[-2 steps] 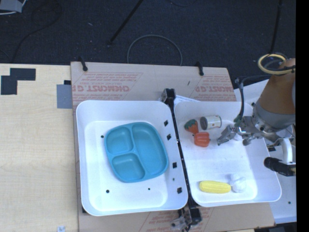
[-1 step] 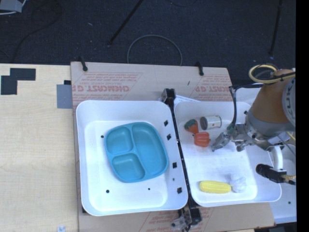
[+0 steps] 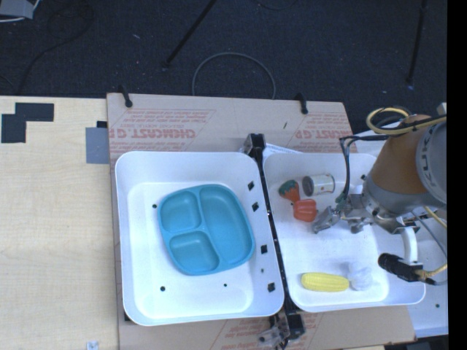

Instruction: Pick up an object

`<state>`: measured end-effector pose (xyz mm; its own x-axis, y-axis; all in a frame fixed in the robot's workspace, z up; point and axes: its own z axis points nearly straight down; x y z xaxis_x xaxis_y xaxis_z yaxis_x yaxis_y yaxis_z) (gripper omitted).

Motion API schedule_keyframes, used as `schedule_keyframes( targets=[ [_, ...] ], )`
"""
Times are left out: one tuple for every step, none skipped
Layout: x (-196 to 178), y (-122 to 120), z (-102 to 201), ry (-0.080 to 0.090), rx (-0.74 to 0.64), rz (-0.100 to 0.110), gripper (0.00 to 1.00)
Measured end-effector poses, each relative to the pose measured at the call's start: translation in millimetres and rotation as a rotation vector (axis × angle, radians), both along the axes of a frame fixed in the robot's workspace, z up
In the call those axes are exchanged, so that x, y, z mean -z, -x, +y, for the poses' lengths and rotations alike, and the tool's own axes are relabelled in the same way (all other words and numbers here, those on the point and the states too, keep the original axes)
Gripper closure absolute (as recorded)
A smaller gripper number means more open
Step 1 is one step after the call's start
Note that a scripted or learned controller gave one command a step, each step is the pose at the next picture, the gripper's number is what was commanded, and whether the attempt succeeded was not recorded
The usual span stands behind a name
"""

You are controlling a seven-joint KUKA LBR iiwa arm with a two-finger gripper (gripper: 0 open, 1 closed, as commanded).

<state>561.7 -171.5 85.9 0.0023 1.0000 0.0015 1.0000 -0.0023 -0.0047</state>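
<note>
White right bin (image 3: 408, 294); orange object (image 3: 305, 210) just left of hand (image 3: 322, 224)

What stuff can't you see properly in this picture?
- Gripper: camera view too small to tell whether the fingers are open or shut.
- Small white object beside the toy corn: too blurry to name.
- Arm: cut off by the right edge.

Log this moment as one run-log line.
gripper: low in right bin | nearest: orange toy | yellow corn: untouched | blue plate: left bin
</note>
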Motion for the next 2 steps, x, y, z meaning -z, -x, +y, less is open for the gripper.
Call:
schedule_keyframes(
  targets=[
    [-12.2,-0.7,-1.1,0.001,0.003,-0.003,1.0],
    [-74.8,0.8,-5.1,0.002,0.002,-0.007,1.0]
  ],
)
